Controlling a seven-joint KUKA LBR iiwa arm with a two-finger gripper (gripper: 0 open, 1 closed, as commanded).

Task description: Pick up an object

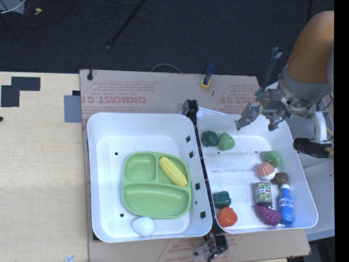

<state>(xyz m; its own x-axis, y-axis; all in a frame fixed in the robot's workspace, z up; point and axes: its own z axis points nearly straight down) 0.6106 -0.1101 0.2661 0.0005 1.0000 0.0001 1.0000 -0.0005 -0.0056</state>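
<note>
Camera view: pincer (260,119) spread open and holding nothing, poised above the right bin's (305,201) far rim, nearest the green pepper (226,141) and dark green toy (209,138) by the divider, so pick not yet started.

— Left bin (103,146): holds a divided tray (155,192), corn cob (173,171) in its far right compartment, egg (144,226) just off its near edge.

— And the right bin (305,201)?

— Two round vegetables (217,140) side by side at the far left. Along the right side, far to near: round fruit (271,158), cupcake (265,171), small nut-like piece (281,178), then can (262,193) beside bottle (285,203), grapes (267,215) before the can. Near left corner: small cup-shaped piece (221,198) behind a tomato (227,217).

— The gripper (260,119)?

— Above the right bin's far edge, at the far right.
</note>
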